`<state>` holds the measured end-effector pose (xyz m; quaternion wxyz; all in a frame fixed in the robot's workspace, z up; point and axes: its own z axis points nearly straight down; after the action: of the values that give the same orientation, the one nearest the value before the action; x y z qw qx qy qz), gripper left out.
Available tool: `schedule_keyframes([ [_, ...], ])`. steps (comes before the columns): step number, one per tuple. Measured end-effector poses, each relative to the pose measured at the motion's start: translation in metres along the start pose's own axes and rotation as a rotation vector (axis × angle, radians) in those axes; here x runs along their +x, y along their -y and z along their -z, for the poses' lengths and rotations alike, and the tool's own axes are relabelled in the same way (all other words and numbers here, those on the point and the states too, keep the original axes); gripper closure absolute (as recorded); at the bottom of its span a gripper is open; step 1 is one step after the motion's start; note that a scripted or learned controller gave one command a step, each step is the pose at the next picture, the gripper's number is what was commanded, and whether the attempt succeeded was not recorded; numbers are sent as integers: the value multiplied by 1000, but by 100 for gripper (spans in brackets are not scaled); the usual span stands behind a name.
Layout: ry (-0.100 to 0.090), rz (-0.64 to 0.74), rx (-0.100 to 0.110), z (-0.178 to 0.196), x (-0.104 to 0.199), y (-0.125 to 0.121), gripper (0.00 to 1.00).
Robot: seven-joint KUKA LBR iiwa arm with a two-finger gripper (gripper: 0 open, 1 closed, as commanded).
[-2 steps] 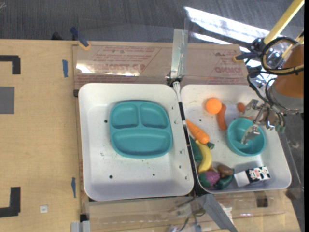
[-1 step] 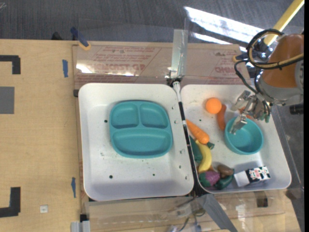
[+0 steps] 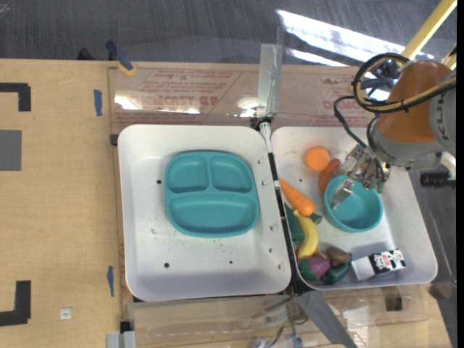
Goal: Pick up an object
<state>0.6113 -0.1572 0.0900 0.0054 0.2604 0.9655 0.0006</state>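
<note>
In the right bin [image 3: 417,230] a teal bowl [image 3: 355,210] sits near the middle. My gripper [image 3: 360,180] hangs over the bowl's far rim, fingers pointing down, with nothing visibly between them. An orange ball [image 3: 317,158] and a reddish sausage-like piece [image 3: 328,174] lie just left of the gripper. A carrot [image 3: 296,197], a banana [image 3: 307,236], a green piece [image 3: 296,220], a purple piece [image 3: 315,267], a brown piece [image 3: 338,254] and a small black-and-white carton [image 3: 380,263] lie along the bin's left and front sides.
The left bin [image 3: 138,252] holds a teal divided plate [image 3: 212,193] in its middle. A clear upright divider [image 3: 268,85] stands behind the seam between the bins. Cables [image 3: 370,85] loop above the wrist at the right.
</note>
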Motion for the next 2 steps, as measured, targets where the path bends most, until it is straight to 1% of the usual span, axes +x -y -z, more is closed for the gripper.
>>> schedule_keyframes([
  [1, 0, -42, 3, 0, 6, 57, 0],
  [2, 3, -54, -4, 1, 12, -22, 0],
])
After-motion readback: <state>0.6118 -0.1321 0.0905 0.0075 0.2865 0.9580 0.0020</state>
